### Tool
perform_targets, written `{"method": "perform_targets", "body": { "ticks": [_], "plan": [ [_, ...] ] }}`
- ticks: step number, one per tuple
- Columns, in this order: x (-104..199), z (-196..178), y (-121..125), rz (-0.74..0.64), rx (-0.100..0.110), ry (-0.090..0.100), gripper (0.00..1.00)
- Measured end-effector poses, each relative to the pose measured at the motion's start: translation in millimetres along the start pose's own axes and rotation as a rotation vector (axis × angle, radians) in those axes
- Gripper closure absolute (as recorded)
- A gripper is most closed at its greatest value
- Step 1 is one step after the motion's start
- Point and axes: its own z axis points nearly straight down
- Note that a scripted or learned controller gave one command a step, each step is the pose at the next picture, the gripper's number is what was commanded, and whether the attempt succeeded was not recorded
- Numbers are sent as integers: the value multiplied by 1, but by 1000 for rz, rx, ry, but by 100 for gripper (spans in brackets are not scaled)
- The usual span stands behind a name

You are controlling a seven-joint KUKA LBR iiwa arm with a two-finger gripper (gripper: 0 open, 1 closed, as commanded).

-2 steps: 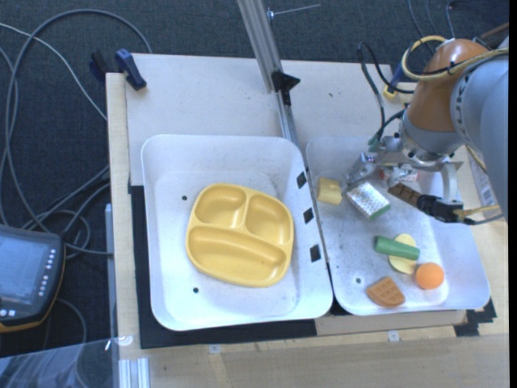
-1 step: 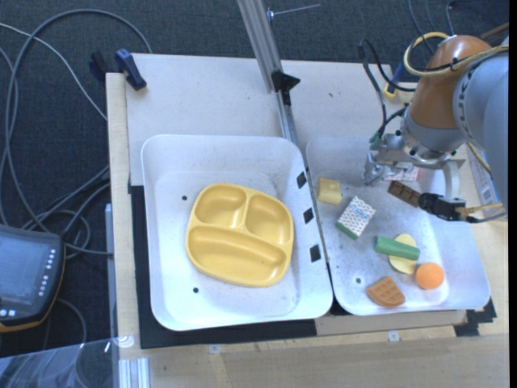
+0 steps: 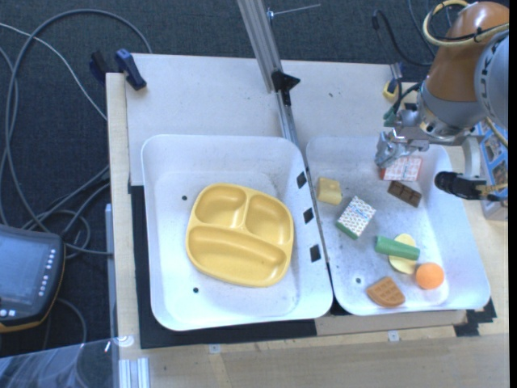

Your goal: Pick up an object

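The arm comes in over the right edge of the worktop (image 3: 242, 79), grey with its orange band high at the far right corner. Its hand (image 3: 394, 153) hangs over the far part of the right bin (image 3: 468, 281), directly above a small red-and-white patterned card (image 3: 404, 169), and its metal fingers seem to reach down to that card's far edge. Whether the fingers are spread or closed, I cannot tell (they merge with the wrist from this angle), and nothing is visibly gripped between them.

Just beside the card, toward the bin's right edge, lies a dark brown chocolate bar (image 3: 405, 192). Near the bin's left wall sits a pale yellow block (image 3: 329, 191), and a green-and-white patterned box (image 3: 356, 217) lies close to it, toward the bin's middle. Nearer the front edge, a green stick (image 3: 397, 247) rests across a yellow piece (image 3: 402, 261), with an orange ball (image 3: 430, 276) just beside them and a brown waffle-like piece (image 3: 385, 292) at the front.

The left bin (image 3: 161, 217) carries a yellow divided plate (image 3: 239, 234) at its centre.
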Motion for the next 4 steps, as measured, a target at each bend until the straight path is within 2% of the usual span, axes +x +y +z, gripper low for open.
{"method": "perform_targets", "body": {
  "ticks": [1, 2, 4],
  "plan": [
    [0, -53, 2, 0, 0, 0, 100],
    [58, -46, 0, -4, 10, 4, 100],
    [165, -52, 4, -5, 6, 4, 100]
  ]
}}
